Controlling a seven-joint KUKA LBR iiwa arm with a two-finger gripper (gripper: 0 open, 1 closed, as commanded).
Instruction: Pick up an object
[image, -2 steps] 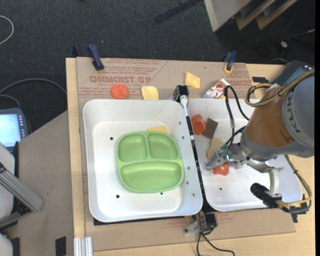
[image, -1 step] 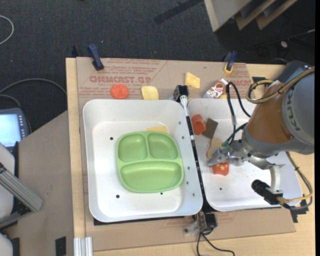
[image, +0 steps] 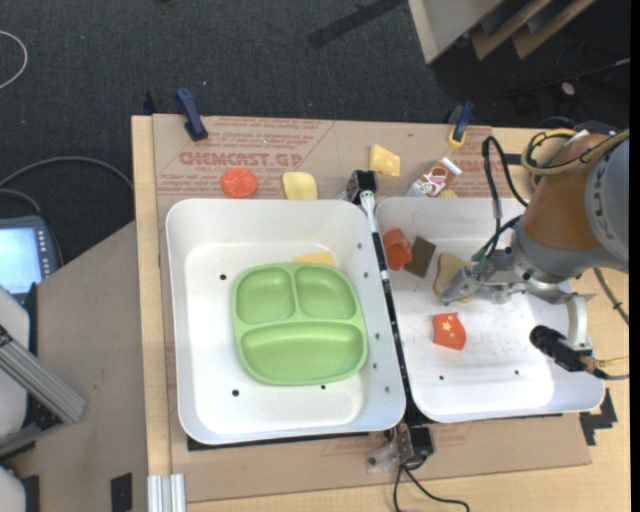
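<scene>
The right bin (image: 500, 395) holds a red block (image: 397, 249) by its left wall, a dark brown piece (image: 421, 257) beside it, a tan piece (image: 446, 268) and a red-orange piece (image: 449, 331) near the middle. My gripper (image: 463, 288) is low in this bin, right against the tan piece's right side and above the red-orange piece. The arm's orange band (image: 560, 215) is behind it. The gripper's own body hides whether anything is held.
The left bin (image: 195, 330) holds a green divided plate (image: 298, 322) with a yellow slab (image: 314, 259) behind it. On the cardboard behind the bins lie a red disc (image: 238, 182), two yellow pieces (image: 299, 185) (image: 385, 160) and a small carton (image: 435, 178). Black cables run along the right bin's right side.
</scene>
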